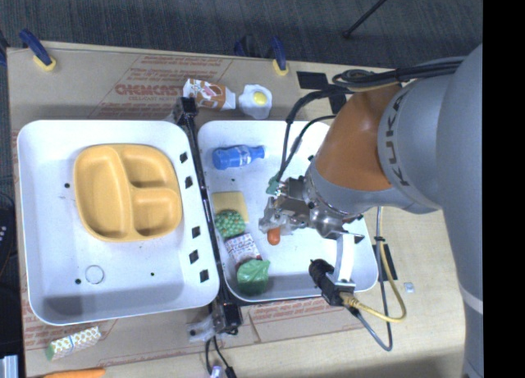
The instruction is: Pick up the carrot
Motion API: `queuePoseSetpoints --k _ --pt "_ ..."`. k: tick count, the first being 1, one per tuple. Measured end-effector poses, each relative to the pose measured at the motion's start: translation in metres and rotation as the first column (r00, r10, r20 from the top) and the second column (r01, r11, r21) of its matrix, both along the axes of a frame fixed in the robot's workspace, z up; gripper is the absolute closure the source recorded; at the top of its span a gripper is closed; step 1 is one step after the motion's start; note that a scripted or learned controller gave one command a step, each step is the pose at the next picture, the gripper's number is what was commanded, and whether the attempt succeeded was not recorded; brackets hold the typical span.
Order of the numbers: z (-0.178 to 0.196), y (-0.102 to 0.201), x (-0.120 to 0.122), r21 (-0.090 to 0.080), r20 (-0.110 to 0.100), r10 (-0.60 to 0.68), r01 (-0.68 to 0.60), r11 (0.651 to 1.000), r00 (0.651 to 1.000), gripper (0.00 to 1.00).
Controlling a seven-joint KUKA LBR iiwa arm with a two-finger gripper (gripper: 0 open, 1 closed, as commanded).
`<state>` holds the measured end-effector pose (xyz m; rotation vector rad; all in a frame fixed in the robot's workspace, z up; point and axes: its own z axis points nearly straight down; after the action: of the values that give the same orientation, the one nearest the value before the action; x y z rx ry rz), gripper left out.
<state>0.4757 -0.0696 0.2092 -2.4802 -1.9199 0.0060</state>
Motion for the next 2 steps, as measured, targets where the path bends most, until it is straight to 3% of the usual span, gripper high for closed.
queuePoseSetpoints --k 1,2 --pt "0.074 0.002 0.001 -0.001 0.003 -0.178 0.178 0.984 0.984 1.0" --pt "0.059 0.015 0.001 -0.001 0.001 -0.134 0.134 0.991 0.991 1.0"
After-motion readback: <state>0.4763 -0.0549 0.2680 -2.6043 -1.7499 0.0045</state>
